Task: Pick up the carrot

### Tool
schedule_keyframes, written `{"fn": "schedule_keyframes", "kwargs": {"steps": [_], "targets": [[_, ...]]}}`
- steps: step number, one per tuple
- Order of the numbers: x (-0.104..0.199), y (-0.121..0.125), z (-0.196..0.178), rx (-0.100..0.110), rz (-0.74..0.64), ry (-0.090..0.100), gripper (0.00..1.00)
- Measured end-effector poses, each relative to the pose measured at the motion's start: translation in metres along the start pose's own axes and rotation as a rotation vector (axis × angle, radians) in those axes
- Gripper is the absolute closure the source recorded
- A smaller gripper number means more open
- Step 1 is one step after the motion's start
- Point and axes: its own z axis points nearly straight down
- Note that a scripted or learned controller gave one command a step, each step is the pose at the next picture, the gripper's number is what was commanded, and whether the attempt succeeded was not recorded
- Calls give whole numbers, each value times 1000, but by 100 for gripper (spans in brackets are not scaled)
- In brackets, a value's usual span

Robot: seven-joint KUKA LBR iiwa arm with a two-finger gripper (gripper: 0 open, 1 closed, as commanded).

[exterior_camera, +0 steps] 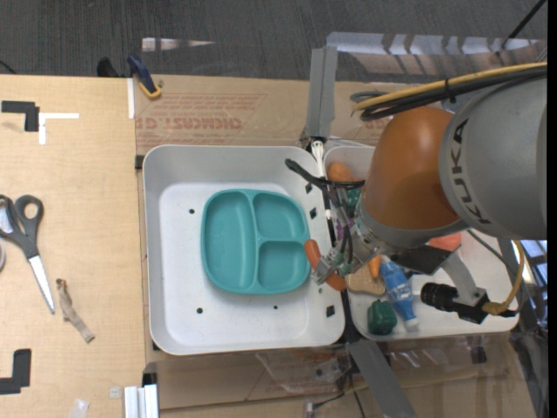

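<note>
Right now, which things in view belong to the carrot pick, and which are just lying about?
Job:
carrot, at the teal plate's right edge
end effector, beside the carrot

Lying about:
teal divided plate
scissors on the bench
blue bottle
green object

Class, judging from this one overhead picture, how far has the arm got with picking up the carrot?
Done: the arm has reached over the divide between the two bins, and the gripper sits low by the teal plate in the left bin. In hand: the small orange carrot lies right at the gripper, by the plate's right edge, but a grasp cannot be confirmed. Left: a clear grip and the lift.
</note>
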Motion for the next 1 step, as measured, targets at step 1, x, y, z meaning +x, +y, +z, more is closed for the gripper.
{"fn": "schedule_keyframes", "kwargs": {"steps": [1], "targets": [[-80, -57, -31, -4, -481, -4, 100]]}}
